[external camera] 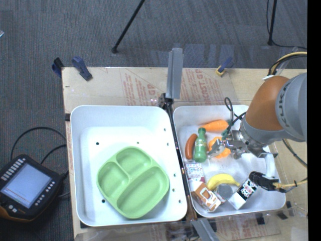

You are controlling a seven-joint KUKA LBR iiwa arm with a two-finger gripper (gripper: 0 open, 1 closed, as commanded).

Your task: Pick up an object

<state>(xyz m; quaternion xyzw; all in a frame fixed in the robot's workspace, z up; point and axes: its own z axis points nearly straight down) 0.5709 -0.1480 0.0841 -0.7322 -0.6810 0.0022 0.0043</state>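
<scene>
Objects for picking lie crowded in the right bin (281,197), at the lower right of the frame. A green bottle (200,145) stands near the bin's middle, with a reddish sausage (190,145) just beside it on the left and a carrot (215,125) above it, toward the bin's upper wall. An orange piece (218,148) lies just right of the bottle, under the tool (225,145). Lower down lie a banana (221,180), a small red-and-white packet (194,171), a brown carton (206,197) at the bottom edge, a grey can (225,191) and a black-and-white carton (244,191).

The grey arm (281,112), with its orange band, reaches in from the right edge of the frame, and its tool sits low over the middle of the right bin, close to the orange piece and the bottle. Whether the tool is open or closed, I cannot tell; nothing shows clearly within its grasp.

The left bin (80,134), at lower centre, holds a green divided plate (133,181). Both bins rest on the tabletop (140,84), and a handheld control pad (27,185) lies on the floor at lower left.
</scene>
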